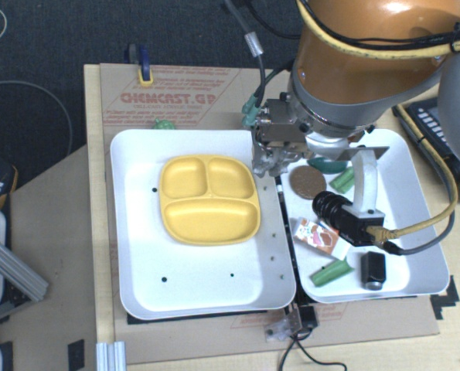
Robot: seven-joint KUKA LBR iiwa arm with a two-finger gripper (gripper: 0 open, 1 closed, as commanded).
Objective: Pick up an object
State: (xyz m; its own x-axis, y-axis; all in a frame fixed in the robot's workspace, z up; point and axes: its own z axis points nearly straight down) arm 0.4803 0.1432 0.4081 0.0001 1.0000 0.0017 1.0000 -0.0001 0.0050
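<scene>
Camera view, left to right: left bin (137, 269) holds a yellow divided plate (209, 199) in its upper middle, flat, three compartments. Gripper (270, 161) sits at frame centre, over the seam between the bins, just right of the plate's upper right corner; cannot tell if it is apart or together, nothing seen clamped. Right bin (423, 273) holds a brown round disc (308, 182), a red-white packet (317, 236) lower down, a green cylinder (330, 272) near the bottom edge, a black block (373, 269) beside it. Grey-orange arm (376, 45) fills upper right. Yellow hose (423, 226) crosses the right bin.
</scene>
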